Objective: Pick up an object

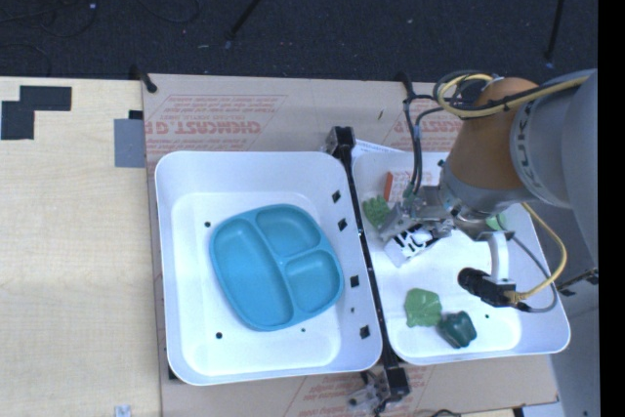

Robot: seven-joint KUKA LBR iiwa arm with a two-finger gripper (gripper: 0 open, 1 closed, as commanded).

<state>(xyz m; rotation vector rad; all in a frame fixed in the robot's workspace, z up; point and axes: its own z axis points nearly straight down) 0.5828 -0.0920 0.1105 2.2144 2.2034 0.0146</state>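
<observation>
The right bin (547,327) holds several small things. A light green piece (423,307) lies near its front, and a dark teal lump (456,328) sits just to the right of it. A green thing (376,208) rests by the bin's left wall, with a thin orange-red stick (388,183) behind it. My gripper (414,231) is low over the middle of this bin, right next to the green thing by the wall. A black-and-white patch shows directly under the gripper. The wrist hides whatever lies below it.
The left bin (186,308) holds a blue divided plate (275,264). A black divider with clips (354,239) runs between the two bins. The grey arm with its orange band (488,151) covers the right bin's back right part. Cardboard lies under both bins.
</observation>
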